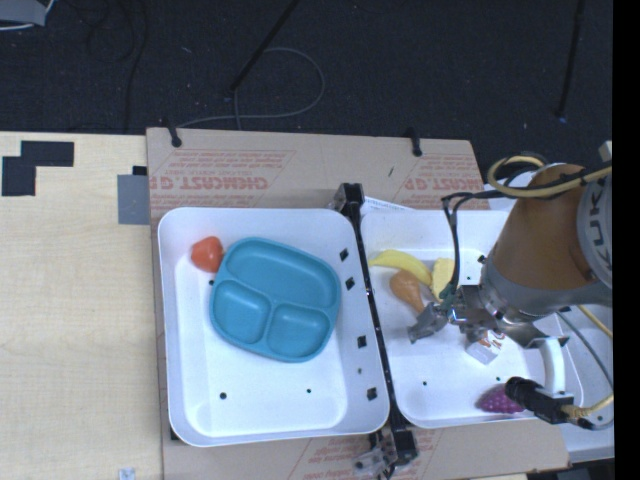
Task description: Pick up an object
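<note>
I see arm (545,243) low over right bin (420,393); jaws' state unclear. Smooth curved banana (400,262), orange piece (408,288) lie just beside. Glossy blue plate (274,299) in left bin (200,408).

Orange carrot (409,289) beside yellow banana (401,262)

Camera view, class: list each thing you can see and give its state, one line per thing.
Blue divided plate: flat in the left bin, compartments bare.
Orange-red ball: in the left bin, at the plate's upper-left edge.
Yellow banana: lying in the right bin.
Orange piece: lying just below the banana.
Purple grapes: in the right bin's lower corner.
Pincer: low over the right bin, beside the orange piece.
</note>
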Available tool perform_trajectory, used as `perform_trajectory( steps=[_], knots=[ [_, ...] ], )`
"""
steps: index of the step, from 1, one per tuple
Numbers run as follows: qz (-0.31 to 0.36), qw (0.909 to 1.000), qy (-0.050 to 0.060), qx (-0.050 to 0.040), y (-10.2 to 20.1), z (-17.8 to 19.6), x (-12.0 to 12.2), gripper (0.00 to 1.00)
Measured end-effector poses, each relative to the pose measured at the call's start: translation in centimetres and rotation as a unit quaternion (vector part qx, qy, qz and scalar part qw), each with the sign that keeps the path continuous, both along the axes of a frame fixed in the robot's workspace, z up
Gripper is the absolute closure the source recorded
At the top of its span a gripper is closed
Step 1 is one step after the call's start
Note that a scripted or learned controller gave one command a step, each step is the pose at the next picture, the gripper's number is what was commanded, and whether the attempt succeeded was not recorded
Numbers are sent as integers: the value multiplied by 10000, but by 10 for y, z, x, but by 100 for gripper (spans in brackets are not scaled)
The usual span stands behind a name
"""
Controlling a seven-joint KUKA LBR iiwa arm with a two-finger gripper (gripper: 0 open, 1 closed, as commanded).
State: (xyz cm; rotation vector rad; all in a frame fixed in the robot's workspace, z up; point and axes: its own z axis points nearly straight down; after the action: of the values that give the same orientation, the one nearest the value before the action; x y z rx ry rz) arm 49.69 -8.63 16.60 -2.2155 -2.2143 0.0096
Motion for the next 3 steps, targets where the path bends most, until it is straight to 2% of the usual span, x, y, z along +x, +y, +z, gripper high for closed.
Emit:
perform_trajectory(
  steps=[1,2,3],
  knots=[
    [4,10000,-7,2,7,-46,-5,0],
    [-38,10000,-19,0,5,-34,-4,100],
    [-11,10000,-56,-10,3,8,-4,100]
  ],
)
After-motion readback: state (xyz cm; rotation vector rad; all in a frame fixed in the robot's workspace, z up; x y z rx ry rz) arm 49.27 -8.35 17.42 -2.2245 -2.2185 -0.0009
